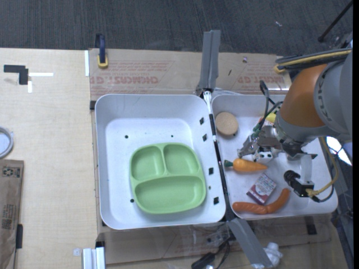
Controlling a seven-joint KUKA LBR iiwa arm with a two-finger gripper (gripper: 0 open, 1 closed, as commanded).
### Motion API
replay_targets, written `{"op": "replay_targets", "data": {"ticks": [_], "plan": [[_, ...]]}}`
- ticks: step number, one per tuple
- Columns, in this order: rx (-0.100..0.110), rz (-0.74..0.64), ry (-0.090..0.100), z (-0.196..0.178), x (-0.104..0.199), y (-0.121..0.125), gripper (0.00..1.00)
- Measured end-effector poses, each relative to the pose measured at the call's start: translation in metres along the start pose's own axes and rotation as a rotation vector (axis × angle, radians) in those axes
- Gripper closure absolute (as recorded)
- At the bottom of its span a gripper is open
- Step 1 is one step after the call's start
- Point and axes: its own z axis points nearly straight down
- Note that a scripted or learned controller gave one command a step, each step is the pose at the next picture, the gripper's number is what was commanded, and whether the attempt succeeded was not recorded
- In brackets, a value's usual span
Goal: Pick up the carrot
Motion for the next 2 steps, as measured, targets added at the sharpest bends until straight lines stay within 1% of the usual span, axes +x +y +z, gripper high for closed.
{"op": "replay_targets", "data": {"ticks": [1,2], "plan": [[0.005,0.068,0.001,0.002,0.0055,-0.0666,0.0],[0.006,0.072,0.001,-0.0064,0.0046,-0.0667,1.0]]}}
